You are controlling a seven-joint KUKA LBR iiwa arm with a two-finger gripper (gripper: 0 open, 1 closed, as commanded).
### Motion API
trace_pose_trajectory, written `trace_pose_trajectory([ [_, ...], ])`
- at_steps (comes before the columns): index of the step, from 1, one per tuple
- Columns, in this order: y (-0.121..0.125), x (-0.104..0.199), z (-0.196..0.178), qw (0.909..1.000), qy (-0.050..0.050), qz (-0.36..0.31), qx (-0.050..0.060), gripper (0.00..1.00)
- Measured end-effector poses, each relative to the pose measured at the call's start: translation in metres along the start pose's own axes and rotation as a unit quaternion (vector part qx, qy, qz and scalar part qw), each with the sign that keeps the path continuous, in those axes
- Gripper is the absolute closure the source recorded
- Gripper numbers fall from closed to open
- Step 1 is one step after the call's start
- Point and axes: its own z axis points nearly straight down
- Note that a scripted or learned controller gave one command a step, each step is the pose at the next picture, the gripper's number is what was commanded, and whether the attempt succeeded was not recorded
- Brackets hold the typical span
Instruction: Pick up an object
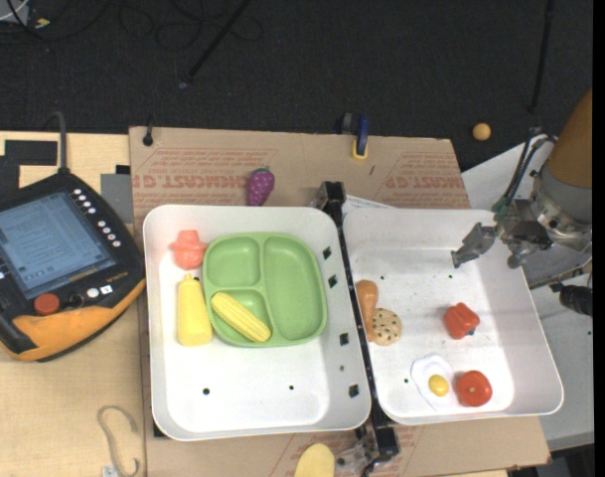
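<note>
Cardboard (pixel 183 167) printed "CHEMCAST" upside down underlies both white bins (pixel 242 405); my claw (pixel 499 244) hangs spread wide, holding nothing, above the right bin's (pixel 540 386) far side, red pepper (pixel 461 320) below

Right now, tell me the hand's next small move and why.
Probably bring the hand down and slightly toward the red pepper in the right bin. The hand hangs above the bin's far right part, holding nothing, and the pepper lies apart from the other items.
</note>
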Motion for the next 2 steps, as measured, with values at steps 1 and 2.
trace_pose_trajectory([
  [1, 0.002, 0.000, -0.008, 1.0000, -0.001, -0.001, -0.006, 0.00],
  [2, -0.007, 0.005, 0.049, 1.0000, -0.001, -0.002, -0.004, 0.00],
])
